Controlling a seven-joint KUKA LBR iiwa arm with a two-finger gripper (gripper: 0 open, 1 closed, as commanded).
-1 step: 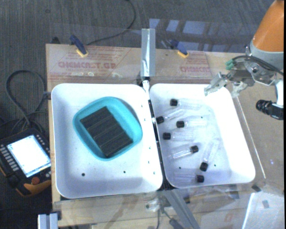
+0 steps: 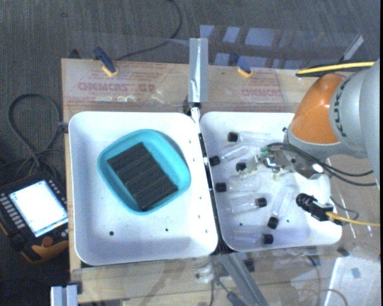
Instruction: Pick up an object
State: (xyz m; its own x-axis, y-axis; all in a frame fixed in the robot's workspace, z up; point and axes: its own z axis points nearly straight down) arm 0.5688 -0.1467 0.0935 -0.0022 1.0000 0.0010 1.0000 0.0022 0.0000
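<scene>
Your hand [image 2: 272,160] hangs mid right bin [image 2: 212,190] among scattered clear vials [image 2: 241,151] — grip unreadable; open floor lies along the near wall.

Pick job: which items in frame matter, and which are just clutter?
Job:
gripper
clear tubes with black caps
right bin

Lying about:
left bin
teal dish holding a black pad
handheld pendant
blue clamps

White bins [image 2: 89,234], teal dish [image 2: 118,152], black ridged block [image 2: 142,175], clear black-capped tubes [image 2: 276,210]
</scene>
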